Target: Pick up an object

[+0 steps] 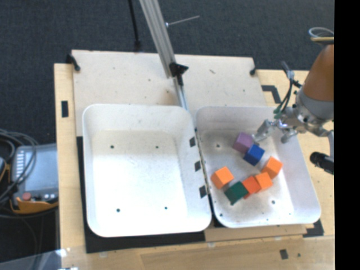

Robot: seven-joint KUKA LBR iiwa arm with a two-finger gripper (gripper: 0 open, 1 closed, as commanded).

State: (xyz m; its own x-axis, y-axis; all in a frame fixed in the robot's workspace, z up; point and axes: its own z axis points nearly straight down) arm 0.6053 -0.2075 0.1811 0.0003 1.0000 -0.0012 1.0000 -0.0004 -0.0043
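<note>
Six blocks [251, 172] clustered in right bin [298, 207], none elongated; hand [274, 131] above, spread, holding nothing.

two white bins [140, 114], four orange blocks [222, 176], one purple block [243, 142], one blue block [254, 153], one green block [235, 192]

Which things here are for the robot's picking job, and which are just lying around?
For the job:
gripper
purple block
blue block
three orange blocks
green block
right bin

Just lying around:
left bin
metal pole
box with cables
</note>
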